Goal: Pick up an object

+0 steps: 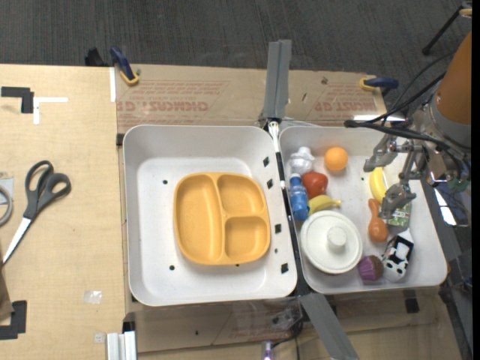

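Note:
The right bin (435,276) holds several small toys: an orange ball (337,158), a red fruit (315,182), a blue bottle (298,199), a small banana (324,202), a white lidded bowl (332,240), a purple piece (369,268), a black-and-white cow (398,253) and an orange carrot-like piece (376,223). My gripper (390,177) hangs open over the bin's right side. A yellow piece (377,183) lies just beneath it and nothing is held between the fingers. A small green-labelled item (400,217) sits just below the lower finger.
The left bin (142,201) holds a yellow divided plate (222,217). Scissors (37,190) lie on the wooden bench at far left. Cardboard (195,100) and blue clamps (124,64) sit behind the bins. Cables run along the right side.

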Robot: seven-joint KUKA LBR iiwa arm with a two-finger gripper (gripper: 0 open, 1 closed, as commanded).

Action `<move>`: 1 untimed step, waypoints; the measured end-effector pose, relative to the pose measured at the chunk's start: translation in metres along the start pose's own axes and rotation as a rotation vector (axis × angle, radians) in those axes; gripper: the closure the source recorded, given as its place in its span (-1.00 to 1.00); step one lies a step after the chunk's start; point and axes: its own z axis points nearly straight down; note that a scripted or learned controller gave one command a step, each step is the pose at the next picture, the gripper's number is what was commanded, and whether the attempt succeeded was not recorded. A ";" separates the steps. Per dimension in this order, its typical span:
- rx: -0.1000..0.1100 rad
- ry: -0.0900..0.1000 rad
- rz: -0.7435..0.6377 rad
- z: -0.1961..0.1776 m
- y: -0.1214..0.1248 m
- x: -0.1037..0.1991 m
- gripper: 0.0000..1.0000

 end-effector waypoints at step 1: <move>0.000 0.000 0.063 0.146 -0.027 -0.079 -1.00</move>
